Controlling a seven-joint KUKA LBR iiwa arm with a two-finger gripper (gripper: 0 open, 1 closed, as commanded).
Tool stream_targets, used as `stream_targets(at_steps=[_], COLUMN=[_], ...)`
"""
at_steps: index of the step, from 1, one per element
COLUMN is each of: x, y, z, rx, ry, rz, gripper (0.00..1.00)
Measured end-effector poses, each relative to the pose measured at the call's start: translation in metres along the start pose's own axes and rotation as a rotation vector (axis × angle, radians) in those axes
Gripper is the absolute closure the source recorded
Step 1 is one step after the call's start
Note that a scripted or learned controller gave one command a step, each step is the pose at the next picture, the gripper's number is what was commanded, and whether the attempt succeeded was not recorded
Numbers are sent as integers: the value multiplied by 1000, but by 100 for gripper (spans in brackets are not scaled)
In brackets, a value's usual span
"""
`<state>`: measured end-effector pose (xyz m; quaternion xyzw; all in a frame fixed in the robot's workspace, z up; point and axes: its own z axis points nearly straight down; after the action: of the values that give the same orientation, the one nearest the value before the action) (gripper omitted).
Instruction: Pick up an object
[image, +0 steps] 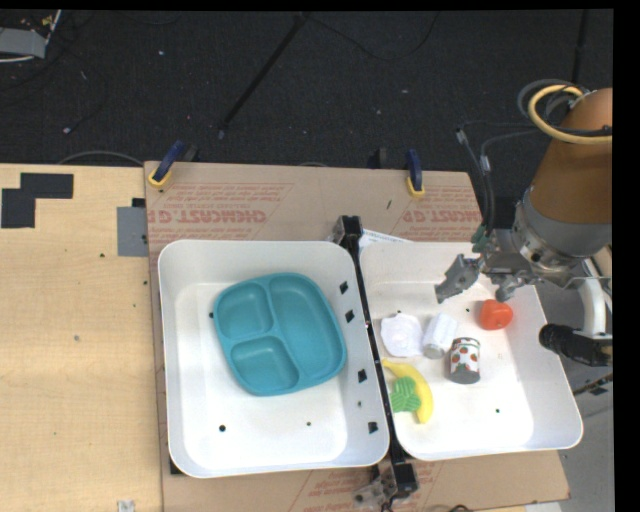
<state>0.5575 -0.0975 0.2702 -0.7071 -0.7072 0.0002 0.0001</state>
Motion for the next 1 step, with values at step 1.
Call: stream_targets(at_steps=[1], x=[0], y=[0], z=[-10], rx=[1], ry=[0], rz=[0], gripper=[100])
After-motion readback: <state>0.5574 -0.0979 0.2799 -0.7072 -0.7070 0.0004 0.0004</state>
